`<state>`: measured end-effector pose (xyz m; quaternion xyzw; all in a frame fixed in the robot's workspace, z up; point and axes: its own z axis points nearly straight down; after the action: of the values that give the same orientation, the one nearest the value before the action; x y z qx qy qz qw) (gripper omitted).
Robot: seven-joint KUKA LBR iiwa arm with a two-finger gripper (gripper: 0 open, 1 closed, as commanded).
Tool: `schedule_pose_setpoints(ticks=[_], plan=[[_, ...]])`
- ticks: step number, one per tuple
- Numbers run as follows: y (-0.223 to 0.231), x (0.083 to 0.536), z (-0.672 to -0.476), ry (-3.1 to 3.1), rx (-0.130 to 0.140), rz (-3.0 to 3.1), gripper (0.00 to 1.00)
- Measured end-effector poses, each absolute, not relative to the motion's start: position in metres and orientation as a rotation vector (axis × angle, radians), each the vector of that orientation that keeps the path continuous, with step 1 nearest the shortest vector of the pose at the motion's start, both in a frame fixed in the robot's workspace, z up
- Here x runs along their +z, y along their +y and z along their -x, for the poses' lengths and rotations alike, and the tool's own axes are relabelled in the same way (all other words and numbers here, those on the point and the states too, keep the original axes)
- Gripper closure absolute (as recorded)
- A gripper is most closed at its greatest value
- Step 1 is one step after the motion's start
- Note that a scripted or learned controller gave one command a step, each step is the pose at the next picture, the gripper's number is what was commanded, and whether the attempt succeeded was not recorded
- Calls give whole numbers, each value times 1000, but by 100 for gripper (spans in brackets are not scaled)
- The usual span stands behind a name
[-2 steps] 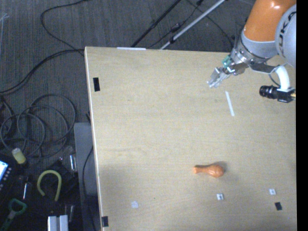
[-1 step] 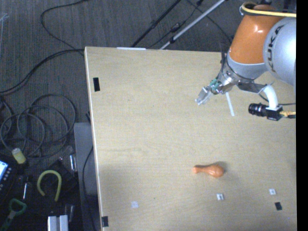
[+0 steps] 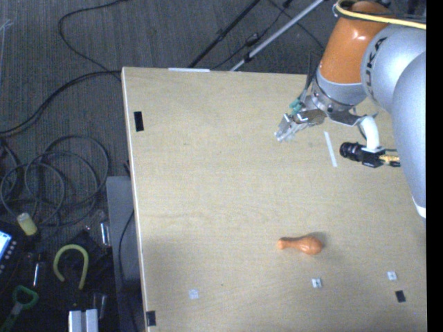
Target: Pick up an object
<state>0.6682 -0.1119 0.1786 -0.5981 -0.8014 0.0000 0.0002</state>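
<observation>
**A:** Where is the gripper (image 3: 287,131) hanging at this moment?

**B:** It is hovering over the bare wooden bench top (image 3: 208,206). It is pointing down and toward the view's left, with the arm's orange band (image 3: 349,47) rising just behind it.

**A:** Is it standing spread apart or pressed together?

**B:** I cannot tell. It is showing too small and too blurred for that.

**A:** And the thing to be picked up?

**B:** An orange pear-shaped object (image 3: 301,245) is lying on its side on the bench. It is sitting well apart from the gripper, on the near side of it and a touch toward the view's right. Its narrow end is pointing to the view's left.

**A:** Is anything lying closer to the gripper?

**B:** A thin white stick (image 3: 330,149) is resting on the wood near the gripper, on the view's right of it and slightly nearer the camera.

**A:** Anything else?

**B:** A black mark (image 3: 138,121) is sitting far off on the gripper's other side, by the bench's left edge. A small pale square marker (image 3: 316,282) is lying beyond the orange object, still farther from the gripper.
</observation>
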Motion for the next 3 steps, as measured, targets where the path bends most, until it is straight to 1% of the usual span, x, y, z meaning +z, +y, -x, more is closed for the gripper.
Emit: schedule_pose_setpoints(ticks=[1, 2, 3], plan=[[-180, 95, -611, -2902, 1, 1200, 100], [-146, 170, -632, -2902, -3, 1208, 100], [-110, 200, -664, -2822, -2, 1385, 100]])
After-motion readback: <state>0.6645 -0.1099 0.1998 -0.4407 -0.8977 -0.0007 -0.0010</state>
